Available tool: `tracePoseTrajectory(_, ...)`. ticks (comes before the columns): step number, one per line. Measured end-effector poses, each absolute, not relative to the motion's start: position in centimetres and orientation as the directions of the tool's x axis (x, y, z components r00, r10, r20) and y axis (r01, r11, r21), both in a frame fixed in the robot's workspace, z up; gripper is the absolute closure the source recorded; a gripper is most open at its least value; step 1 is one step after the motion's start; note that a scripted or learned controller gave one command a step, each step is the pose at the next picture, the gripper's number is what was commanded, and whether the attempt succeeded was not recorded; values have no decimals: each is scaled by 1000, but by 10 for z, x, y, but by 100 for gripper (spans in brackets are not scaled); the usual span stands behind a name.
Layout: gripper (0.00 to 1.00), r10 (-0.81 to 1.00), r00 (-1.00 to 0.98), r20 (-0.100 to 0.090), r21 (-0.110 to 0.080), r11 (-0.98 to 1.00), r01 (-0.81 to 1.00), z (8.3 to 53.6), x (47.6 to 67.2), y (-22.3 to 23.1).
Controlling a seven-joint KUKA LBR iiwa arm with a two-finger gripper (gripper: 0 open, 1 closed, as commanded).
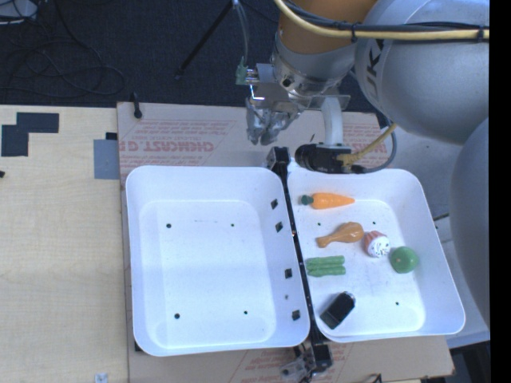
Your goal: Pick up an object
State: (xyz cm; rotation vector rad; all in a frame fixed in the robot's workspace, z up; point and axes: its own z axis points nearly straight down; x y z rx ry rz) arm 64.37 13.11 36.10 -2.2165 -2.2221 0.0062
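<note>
Claw (263, 130) hangs over the cardboard beyond the far rim of the bins, near their shared divider; whether its fingers are spread or pressed together I cannot tell. Right bin (435, 238) holds a carrot (331, 201) farthest, then a drumstick (342, 234), a red-white ball (376, 244), a green ball (404, 259), green beans (326, 266), and a black block (338, 309) nearest. Left bin (136, 238) sits alongside.
</note>
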Motion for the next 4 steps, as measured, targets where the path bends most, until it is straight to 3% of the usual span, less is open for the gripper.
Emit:
tracePoseTrajectory(1,100,1000,-5,-1,-6,5,1000,324,639,203)
tracePoseTrajectory(2,0,1000,-3,-1,-4,3,1000,326,639,201)
tracePoseTrajectory(3,100,1000,-5,-2,-7,5,1000,335,639,201)
tracePoseTrajectory(4,100,1000,-9,-3,-10,9,1000,345,639,201)
